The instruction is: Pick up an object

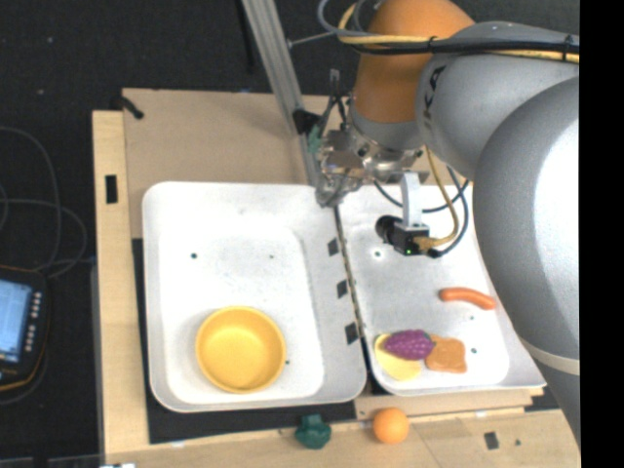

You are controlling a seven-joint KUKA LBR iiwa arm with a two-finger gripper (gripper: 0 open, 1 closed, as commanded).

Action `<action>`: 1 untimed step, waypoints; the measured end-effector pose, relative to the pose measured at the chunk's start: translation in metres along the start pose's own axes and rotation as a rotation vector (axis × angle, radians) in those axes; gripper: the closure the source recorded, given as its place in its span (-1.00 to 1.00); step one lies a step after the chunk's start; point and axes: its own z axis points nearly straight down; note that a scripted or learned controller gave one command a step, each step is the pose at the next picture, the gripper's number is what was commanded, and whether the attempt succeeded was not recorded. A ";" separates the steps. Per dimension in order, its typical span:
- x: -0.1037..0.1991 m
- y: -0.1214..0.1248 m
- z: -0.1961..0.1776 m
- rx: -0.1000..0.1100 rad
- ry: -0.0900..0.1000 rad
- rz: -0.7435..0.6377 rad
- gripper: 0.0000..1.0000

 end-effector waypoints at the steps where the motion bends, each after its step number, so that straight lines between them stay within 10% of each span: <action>1: 0.044 0.017 0.008 0.000 -0.001 0.000 1.00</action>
